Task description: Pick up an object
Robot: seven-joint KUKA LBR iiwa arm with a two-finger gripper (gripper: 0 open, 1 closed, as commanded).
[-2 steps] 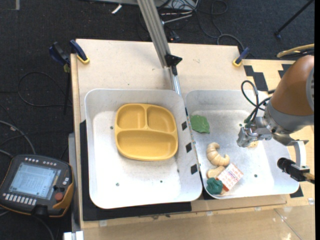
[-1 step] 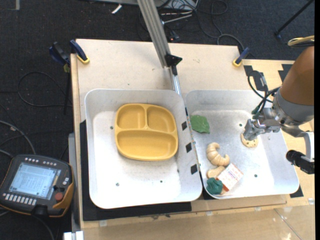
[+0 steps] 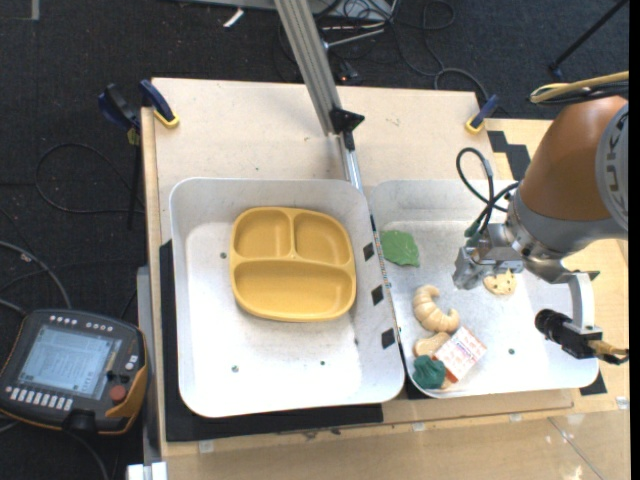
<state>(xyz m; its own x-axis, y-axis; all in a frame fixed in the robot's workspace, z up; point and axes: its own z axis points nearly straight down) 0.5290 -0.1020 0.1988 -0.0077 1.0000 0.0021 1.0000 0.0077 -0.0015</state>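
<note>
The right bin (image 3: 530, 366) holds several small items. A light green flat piece (image 3: 401, 247) lies at its left. Below it sits a tan croissant (image 3: 436, 308), and under that a pale beige piece (image 3: 432, 344). A red and white packet (image 3: 461, 353) lies beside a dark green lump (image 3: 430, 371) at the front. A round cookie (image 3: 499, 284) rests in the middle. My gripper (image 3: 472, 271) hangs low just left of the cookie, right of the croissant. Nothing is visibly held.
The left bin (image 3: 200, 368) carries a yellow divided plate (image 3: 293, 263). A slanted metal pole (image 3: 310, 58) comes down to the seam between the bins. A black fitting (image 3: 562, 332) sits at the right bin's right side. A teach pendant (image 3: 70, 368) lies off the bench, lower left.
</note>
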